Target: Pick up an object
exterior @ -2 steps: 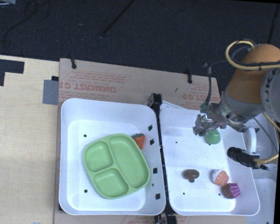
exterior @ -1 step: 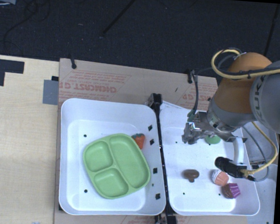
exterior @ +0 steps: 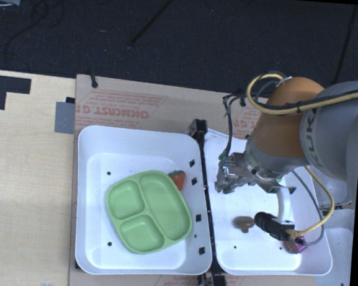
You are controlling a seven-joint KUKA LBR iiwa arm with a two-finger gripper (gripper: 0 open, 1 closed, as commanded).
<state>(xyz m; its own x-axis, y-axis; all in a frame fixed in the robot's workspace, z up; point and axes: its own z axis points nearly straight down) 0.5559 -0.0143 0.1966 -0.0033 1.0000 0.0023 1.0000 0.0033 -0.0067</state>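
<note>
Well, from where I stand the gripper (exterior: 227, 178) hangs low in the right bin (exterior: 268, 265), close to its left wall, at the end of the grey arm (exterior: 329, 134) that leans in from the right. Whether it is spread or pressed together I cannot tell; the wrist hides that end of it, and nothing shows pinched in it.

Just beyond it, towards the near edge of the same bin, lies a small brown lump (exterior: 243, 223), apart from the gripper and touching neither wall. I take it to be the likeliest thing to lift, since the arm is already over that bin and the lump sits alone on bare white floor, with room around it for a straight drop. It looks flattish and rounded, dull tan, with no handle or edge I can make out (too small from here to say what it is).

Farther out, the left bin (exterior: 96, 163) holds a green plate (exterior: 149, 211) with three compartments, lying flat and turned at an angle. An orange piece (exterior: 177, 179) sits against its far right rim, close to the bin's wall, where a grip would be cramped. Both bins rest on a printed cardboard (exterior: 126, 106) sheet.
</note>
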